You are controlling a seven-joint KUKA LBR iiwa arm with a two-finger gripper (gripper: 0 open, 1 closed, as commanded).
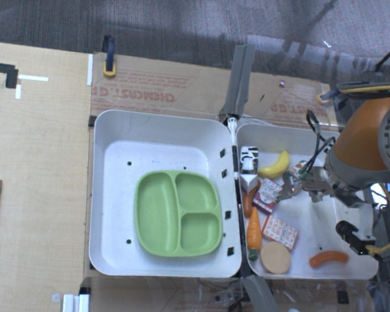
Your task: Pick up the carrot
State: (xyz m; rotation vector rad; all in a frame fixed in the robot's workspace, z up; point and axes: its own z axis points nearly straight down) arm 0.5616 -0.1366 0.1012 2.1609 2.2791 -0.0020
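The carrot (253,231) is orange and lies lengthwise against the left wall of the right bin (348,273), near its front. My gripper (290,188) hangs over the middle of the right bin, up and to the right of the carrot and apart from it. It sits just above a red and white packet (267,193). The grey arm with its orange band (361,137) reaches in from the right.
Around the carrot lie a patterned packet (279,231), a round tan disc (275,258), a yellow banana (276,166), an orange sausage (328,259) and a black and white carton (249,160). The left bin (110,178) holds a green divided plate (179,213).
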